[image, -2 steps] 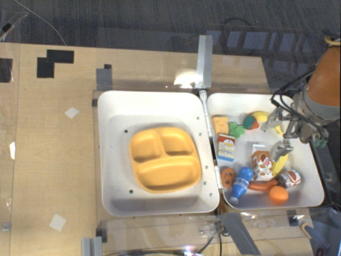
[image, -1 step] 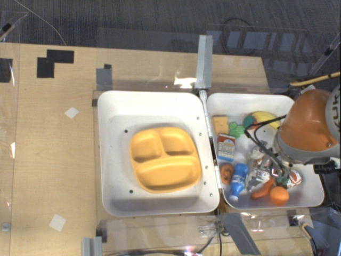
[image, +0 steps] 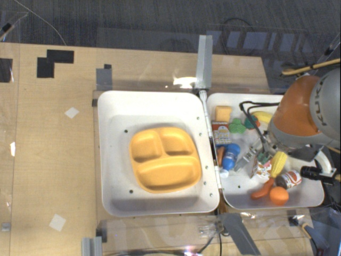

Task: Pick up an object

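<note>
Blue bottle (image: 230,157) lies at left edge of cluttered right bin (image: 314,199), just beside gripper (image: 249,159) lowered there to attempt a pick, jaws apparently spread with nothing visibly between them; yellow divided tray (image: 164,158) sits left of bottle in left bin (image: 109,143).

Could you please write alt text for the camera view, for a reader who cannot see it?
The grey-and-orange arm reaches from the right, its gripper low among small toys in the right bin. The left bin holds a yellow divided tray.
</note>
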